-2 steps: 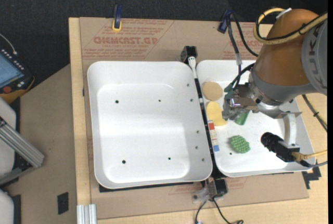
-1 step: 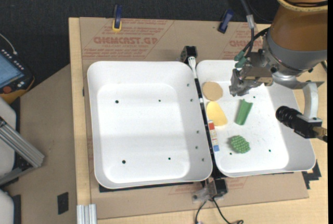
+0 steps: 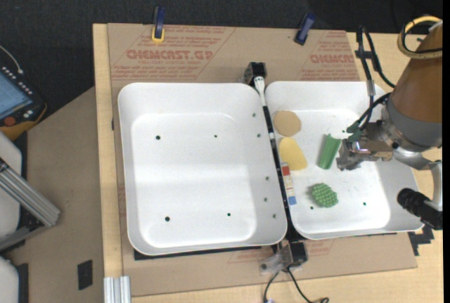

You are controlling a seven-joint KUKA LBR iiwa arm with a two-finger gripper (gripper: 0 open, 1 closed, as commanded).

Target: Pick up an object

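The right bin holds several small objects. A tan round disc lies near its left wall, with a yellow wedge-shaped piece just below it. A green upright block stands near the bin's middle, and a green knobbly ball rests toward the front. My gripper hangs low over the right bin, right beside the green block on its right side. Nothing is visibly held in it.
The left bin sits beside the right one, split from it by a black divider strip. Both rest on a cardboard sheet held by clamps at the back. Black cables run near the arm at the right.
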